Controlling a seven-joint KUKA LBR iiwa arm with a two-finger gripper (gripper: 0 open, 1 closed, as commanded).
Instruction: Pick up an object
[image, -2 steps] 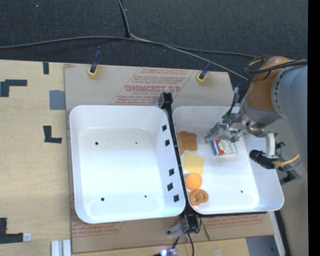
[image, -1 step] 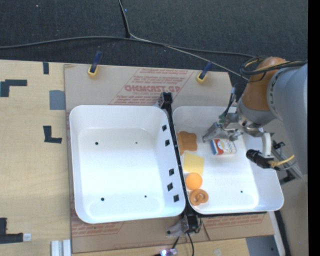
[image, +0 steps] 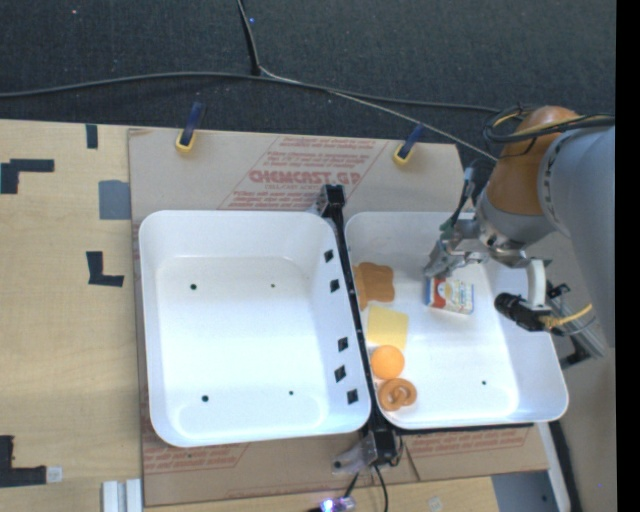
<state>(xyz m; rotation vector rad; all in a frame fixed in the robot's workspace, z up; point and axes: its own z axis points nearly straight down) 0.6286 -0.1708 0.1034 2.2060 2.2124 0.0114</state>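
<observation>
Small carton (image: 452, 294) lying in right bin (image: 500, 390), just under gripper (image: 447, 262), a bit below its tips. Can't tell how wide the tips stand. Bread slice (image: 375, 284), cheese (image: 388, 326), orange ball (image: 387, 361) well off to the left.

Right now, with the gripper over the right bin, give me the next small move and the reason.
Probably lower straight down. The gripper sits just above the upper left corner of the small carton in the right bin, nothing visibly between its fingers. The toast, cheese slice, orange ball and doughnut lie further left, along the divider.
</observation>
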